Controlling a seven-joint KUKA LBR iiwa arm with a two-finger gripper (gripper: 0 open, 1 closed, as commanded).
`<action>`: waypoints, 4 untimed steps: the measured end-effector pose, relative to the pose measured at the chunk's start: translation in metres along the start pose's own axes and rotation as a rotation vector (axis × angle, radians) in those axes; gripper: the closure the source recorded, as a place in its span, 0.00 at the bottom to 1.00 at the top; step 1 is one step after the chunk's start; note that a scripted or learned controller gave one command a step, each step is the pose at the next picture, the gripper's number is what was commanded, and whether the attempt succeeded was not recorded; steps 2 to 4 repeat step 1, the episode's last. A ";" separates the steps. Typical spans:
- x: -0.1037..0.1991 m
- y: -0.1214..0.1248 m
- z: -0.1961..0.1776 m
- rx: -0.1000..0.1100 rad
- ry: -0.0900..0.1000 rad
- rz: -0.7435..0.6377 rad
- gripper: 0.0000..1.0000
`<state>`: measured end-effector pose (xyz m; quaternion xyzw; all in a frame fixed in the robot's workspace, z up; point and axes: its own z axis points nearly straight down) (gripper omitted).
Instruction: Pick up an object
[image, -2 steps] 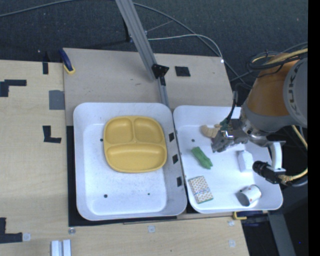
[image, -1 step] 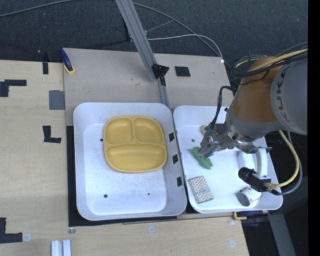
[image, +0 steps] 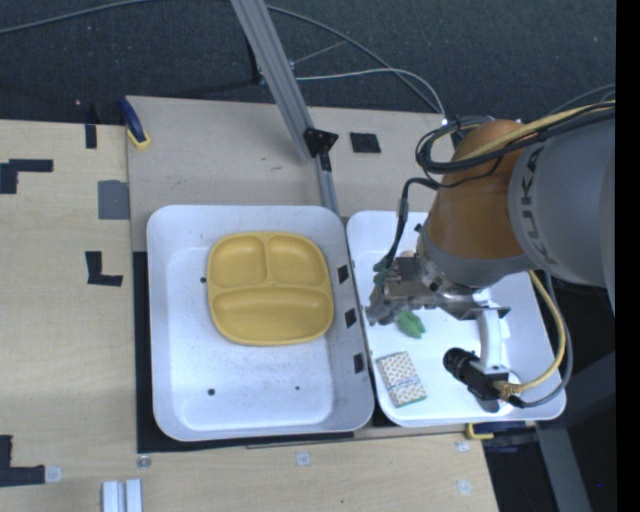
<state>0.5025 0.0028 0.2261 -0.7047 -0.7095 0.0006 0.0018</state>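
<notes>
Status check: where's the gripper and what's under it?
Gripper low in right bin, beside small green object. Patterned packet lies nearer the front. Yellow divided plate sits in left bin.

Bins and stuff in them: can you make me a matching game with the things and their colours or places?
Things:
1. divided plate
2. small leafy thing
3. checkered packet
4. wrist band

Clues:
A. green, by the gripper
B. yellow, in the left bin
C. orange, on the arm
D. near the front edge of the right bin

Pairs: 1-B, 2-A, 3-D, 4-C
</notes>
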 end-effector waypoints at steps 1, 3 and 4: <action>0.054 -0.004 -0.007 -0.001 0.000 -0.002 1.00; 0.054 -0.004 -0.007 -0.001 0.000 -0.002 1.00; 0.054 -0.004 -0.007 -0.001 0.000 -0.002 1.00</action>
